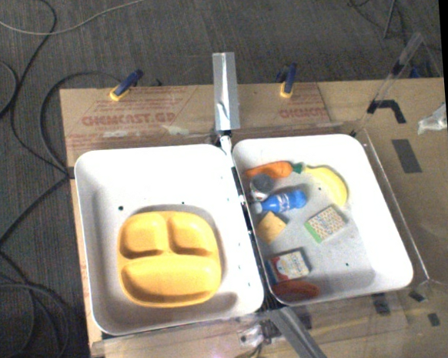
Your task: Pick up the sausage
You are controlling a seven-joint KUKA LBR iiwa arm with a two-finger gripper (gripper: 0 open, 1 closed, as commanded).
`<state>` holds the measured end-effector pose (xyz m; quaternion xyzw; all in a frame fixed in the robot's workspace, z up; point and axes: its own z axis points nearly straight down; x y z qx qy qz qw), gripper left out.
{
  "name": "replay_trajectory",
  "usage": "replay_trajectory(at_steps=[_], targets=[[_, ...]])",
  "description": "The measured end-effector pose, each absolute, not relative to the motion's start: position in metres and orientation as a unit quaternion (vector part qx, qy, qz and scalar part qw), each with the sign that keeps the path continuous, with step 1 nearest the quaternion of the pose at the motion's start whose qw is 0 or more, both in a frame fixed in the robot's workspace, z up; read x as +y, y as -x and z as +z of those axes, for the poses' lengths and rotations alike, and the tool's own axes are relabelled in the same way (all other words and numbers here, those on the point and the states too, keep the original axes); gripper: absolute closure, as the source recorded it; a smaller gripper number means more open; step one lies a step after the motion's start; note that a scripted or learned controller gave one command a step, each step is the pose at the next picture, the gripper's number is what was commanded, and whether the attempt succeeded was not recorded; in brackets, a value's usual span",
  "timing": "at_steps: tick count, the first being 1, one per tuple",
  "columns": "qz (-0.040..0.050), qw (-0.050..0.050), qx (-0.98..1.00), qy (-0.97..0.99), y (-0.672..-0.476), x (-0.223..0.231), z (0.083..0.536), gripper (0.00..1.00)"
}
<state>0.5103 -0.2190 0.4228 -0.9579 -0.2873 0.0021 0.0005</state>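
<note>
The sausage (297, 290), a dark reddish-brown link, lies at the front edge of the right bin (382, 224), just below a small red-and-white box (290, 265). It rests against the bin's front wall, partly in shadow.
The right bin also holds an orange carrot (273, 170), a blue bottle (281, 202), a yellow banana-like piece (331, 183), an orange wedge (272, 228) and a patterned card (326, 223). The left bin (94, 192) bears a yellow divided tray (169, 257). A metal post (225, 93) stands behind the bins.
</note>
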Motion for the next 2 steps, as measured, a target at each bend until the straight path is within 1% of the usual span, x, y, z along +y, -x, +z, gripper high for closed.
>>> replay_trajectory(at_steps=[1,2], targets=[[0.0022,0.0,-0.18,0.984,-0.58,-0.222,0.433,0.0],[0.0021,0.0,-0.109,0.994,-0.599,-0.222,0.433,0.0]])
